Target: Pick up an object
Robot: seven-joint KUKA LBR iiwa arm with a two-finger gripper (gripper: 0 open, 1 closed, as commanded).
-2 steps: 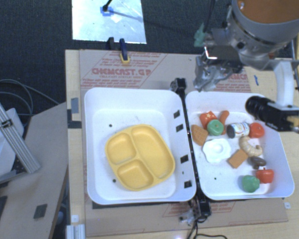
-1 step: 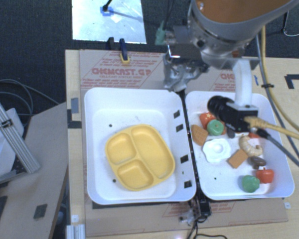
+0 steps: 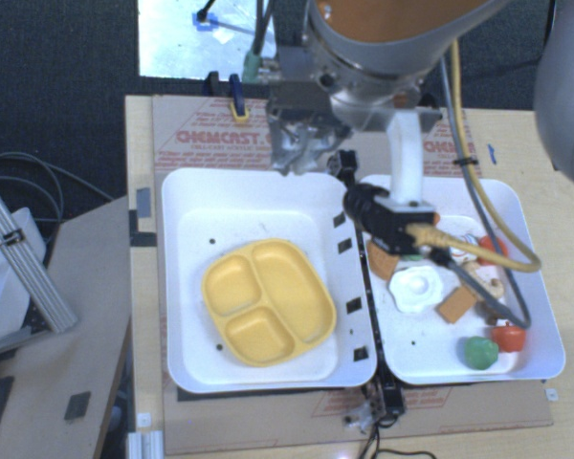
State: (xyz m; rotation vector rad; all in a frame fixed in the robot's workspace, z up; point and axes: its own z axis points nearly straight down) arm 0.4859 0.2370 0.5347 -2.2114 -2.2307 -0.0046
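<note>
Pick-up not yet made, by the look of it: gripper point(image 3: 306, 151) above the far rim of the left bin point(image 3: 187, 256), finger state cannot be told; yellow tray point(image 3: 268, 299) lies there, toy foods including a fried egg point(image 3: 416, 288) in the right bin point(image 3: 540, 338).

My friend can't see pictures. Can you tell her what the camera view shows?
A robot arm reaches over two white bins. The left bin holds a yellow divided plate; the right bin holds small toy foods, including a fried egg and a green ball.
</note>
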